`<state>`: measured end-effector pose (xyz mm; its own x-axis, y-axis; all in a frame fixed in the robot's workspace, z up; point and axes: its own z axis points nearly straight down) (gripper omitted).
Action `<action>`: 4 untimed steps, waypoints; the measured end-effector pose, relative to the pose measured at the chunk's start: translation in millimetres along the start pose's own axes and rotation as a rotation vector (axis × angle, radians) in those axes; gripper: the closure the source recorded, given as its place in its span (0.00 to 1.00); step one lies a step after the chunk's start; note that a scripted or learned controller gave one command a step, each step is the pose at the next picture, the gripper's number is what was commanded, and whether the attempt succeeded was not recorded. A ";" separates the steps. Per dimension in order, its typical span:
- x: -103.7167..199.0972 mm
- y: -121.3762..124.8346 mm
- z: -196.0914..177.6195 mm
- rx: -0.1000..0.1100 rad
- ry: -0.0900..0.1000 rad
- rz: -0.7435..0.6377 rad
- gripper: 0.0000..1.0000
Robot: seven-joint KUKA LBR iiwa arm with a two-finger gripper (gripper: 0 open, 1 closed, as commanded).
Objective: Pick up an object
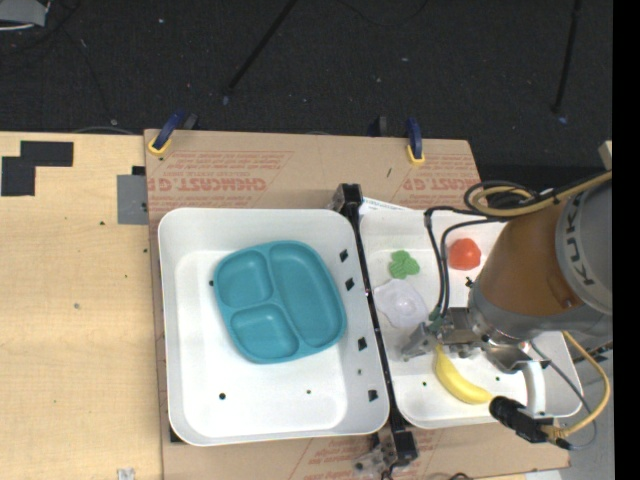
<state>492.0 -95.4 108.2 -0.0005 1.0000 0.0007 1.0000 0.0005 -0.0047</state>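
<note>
In the right bin [420, 413] lie a yellow banana [458, 381] near the front, a small green object [402, 264] at the back, a red-orange round object [464, 254] to its right, and a clear, cup-like object [400, 305] in the middle. My gripper [428, 340] hangs low over this bin, just left of the banana's upper end and just below the clear object. The arm's orange band [530, 268] hides the bin's right part. Nothing can be seen held in the gripper.
The left bin [190, 388] holds a teal divided plate [278, 300]. A black divider [368, 308] runs between the two bins. Cables [500, 200] loop behind the right bin, and two clamps [414, 146] hold the cardboard at the back.
</note>
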 end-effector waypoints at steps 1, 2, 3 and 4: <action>-1.1 0.7 -11.9 -0.003 -0.001 0.002 1.00; 1.4 8.7 -57.1 -0.008 -0.001 0.000 1.00; -0.1 18.8 -111.8 -0.009 -0.001 0.001 1.00; 2.2 16.7 -173.3 -0.010 -0.001 0.001 1.00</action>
<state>509.6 -93.2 281.5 0.0002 1.0000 -0.0005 1.0000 -0.0002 0.0051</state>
